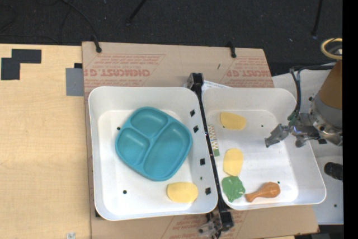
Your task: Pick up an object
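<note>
Your gripper (278, 135) stands over the right-hand part of the right bin (305, 184), reaching in from the bin's right wall; whether it is released or clenched cannot be told at this size, and nothing is seen held by it. Treat the pick as not yet made.

Candidate objects, nearest first. In the right bin: a yellow piece (232, 121) toward the far left, a second yellow piece (233, 161) near the divider, a green piece (233, 187) just below that and touching or nearly touching it, and an orange drumstick-shaped piece (263, 192) lying near the front wall, just beside the green one. All sit to the left of or in front of the tool, apart from it.

Recommendation: you take the upper yellow piece. It lies alone on bare floor with room on every side, so a descent there should meet no neighbour. The lower cluster is a poorer choice in my judgement; the green and orange pieces crowd each other and the front wall, and a closing tool could nudge one while seizing another. Centre over the chosen piece before descending, and close across its narrower width.

Farther out, the left bin (106, 101) holds a teal divided plate (154, 143) and a further yellow piece (182, 192) by its front wall. Both lie beyond the divider, a longer reach with no gain.
</note>
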Controlling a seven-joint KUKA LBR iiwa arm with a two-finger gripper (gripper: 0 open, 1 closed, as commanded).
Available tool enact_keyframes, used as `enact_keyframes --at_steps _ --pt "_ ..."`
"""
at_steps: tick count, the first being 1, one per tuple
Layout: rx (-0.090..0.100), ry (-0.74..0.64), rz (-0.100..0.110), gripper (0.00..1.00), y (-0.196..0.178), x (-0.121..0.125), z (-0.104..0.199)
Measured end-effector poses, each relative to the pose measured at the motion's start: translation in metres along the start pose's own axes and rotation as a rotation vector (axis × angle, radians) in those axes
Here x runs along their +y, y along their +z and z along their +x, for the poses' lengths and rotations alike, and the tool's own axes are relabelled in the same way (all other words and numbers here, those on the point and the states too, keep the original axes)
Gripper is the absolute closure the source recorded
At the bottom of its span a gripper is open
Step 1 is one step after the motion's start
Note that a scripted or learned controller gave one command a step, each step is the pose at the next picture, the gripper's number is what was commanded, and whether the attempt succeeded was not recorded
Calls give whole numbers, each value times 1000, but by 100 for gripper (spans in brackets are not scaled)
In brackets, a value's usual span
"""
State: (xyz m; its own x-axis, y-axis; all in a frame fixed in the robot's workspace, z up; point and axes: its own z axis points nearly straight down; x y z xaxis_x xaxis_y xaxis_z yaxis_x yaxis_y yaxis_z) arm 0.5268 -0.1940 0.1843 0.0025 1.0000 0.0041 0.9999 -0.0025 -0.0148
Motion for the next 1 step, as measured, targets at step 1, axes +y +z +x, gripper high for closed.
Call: enact_keyframes --at_steps 1 --pt "-3 -2 -11 0 -6 3 0"
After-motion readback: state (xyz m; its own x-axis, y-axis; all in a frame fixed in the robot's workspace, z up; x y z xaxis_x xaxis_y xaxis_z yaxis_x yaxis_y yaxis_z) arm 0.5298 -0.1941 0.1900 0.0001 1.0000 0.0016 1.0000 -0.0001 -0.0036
